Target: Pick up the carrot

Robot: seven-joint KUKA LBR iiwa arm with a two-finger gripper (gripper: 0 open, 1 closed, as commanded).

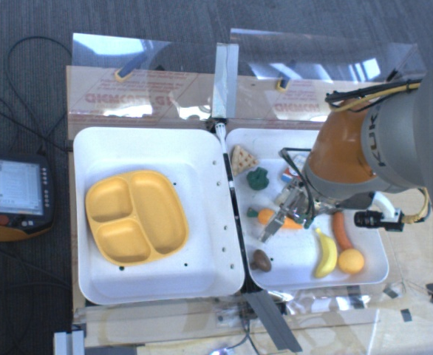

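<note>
Two white bins sit side by side: the left bin (83, 198) bears one yellow divided plate (135, 217), while the right bin (372, 272) holds one carrot (340, 230), one banana (324, 254), one orange (350, 261). One gripper (275, 224) hangs left of the carrot, its grip unreadable from here.

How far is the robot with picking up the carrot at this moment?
Done: the arm has reached into the right bin, and its gripper is low over the orange carrot, beside the green toy. In hand: nothing clearly; I cannot tell whether the carrot is gripped. Left: a sure grasp and the lift, since the carrot seems to lie on the bin floor.
</note>
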